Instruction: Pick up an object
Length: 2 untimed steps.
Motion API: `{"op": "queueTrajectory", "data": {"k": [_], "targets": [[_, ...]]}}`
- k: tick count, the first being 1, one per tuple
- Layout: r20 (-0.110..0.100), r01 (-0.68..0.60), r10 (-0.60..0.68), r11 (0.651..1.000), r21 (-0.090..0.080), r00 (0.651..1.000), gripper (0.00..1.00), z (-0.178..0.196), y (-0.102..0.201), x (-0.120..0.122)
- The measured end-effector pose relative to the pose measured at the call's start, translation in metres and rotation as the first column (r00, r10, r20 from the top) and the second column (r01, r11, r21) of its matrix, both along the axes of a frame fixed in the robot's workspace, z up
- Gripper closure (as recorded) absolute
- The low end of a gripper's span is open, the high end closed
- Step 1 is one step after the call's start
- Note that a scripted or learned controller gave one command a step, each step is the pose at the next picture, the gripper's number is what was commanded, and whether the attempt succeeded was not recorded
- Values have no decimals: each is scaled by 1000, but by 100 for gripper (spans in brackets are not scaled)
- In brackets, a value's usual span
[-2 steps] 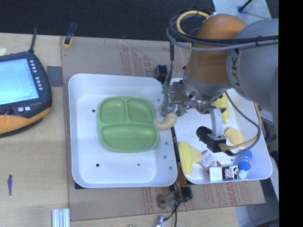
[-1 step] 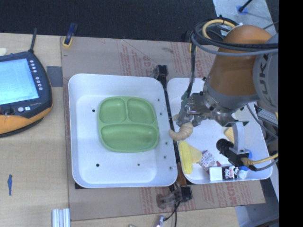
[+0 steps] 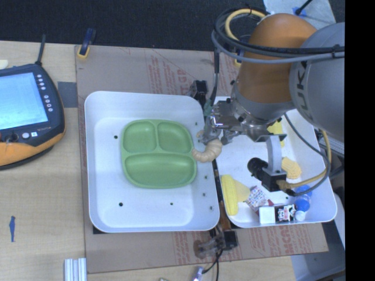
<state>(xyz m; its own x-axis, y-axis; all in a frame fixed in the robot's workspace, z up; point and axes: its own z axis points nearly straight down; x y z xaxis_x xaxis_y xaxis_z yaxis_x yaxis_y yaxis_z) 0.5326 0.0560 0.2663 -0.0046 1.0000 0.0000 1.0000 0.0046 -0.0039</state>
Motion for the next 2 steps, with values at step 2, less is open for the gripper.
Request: {"op": "queueTrajectory", "data": {"k": [2], "targets": [[1,0,0,1000,-1,1000,100,-9,-69,33]]}}
